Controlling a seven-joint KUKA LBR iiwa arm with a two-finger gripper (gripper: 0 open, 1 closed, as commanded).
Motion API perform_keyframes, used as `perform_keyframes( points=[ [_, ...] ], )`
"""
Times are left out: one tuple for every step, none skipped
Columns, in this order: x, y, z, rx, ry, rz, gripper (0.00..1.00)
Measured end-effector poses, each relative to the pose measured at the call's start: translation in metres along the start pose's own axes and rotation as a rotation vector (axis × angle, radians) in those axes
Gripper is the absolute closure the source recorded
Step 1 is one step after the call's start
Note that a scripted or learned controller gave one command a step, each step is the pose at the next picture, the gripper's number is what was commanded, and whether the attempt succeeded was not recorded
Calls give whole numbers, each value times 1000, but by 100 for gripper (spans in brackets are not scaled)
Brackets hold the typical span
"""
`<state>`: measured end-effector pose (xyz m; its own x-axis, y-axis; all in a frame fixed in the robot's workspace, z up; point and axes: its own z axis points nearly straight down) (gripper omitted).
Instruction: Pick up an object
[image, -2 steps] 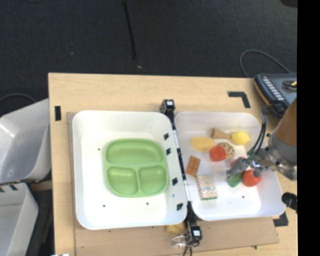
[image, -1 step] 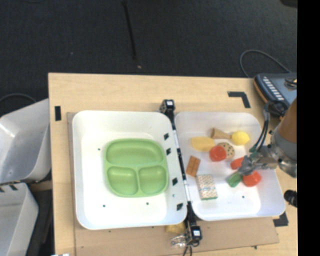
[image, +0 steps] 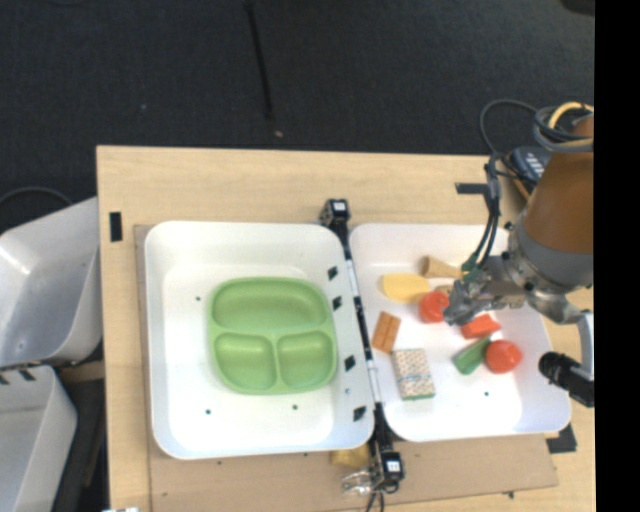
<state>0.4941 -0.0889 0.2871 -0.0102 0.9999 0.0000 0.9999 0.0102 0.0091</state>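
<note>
White bins: two shallow trays sit side by side on a pale wooden bench (image: 250, 175); the left bin (image: 170, 400) carries a green divided plate (image: 272, 333), the right bin (image: 520, 415) a scatter of toy food.
Arm: grey body with an orange band (image: 562, 205) reaches in from the right and hangs over the right bin's upper middle.
Gripper: its dark head (image: 468, 300) sits low among the toys; the fingers cannot be made out, so whether it is released or clenched cannot be told.
Nearest object: a red round piece (image: 434, 306) lies just left of the gripper, touching or nearly touching it.
Also close: a red-orange piece (image: 483, 325) just below the gripper, partly covered by it.
Yellow piece: (image: 404, 288) lies left of the red round one, beside a tan cone (image: 438, 266) at the top.
Lower group: a green piece (image: 470, 356) beside a red ball (image: 504, 356), below the gripper and apart from it.
Left side of bin: an orange-brown block (image: 385, 331) and a speckled packet (image: 413, 373) near the divider.
Writing: the packet's print is too small to read.
Cut off: the arm's upper part leaves the picture at the right.
</note>
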Motion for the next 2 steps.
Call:
perform_keyframes(
  points=[
    [56,-2,-83,-2,1,1,100],
    [70,-3,-48,9,-1,6,100]
  ],
)
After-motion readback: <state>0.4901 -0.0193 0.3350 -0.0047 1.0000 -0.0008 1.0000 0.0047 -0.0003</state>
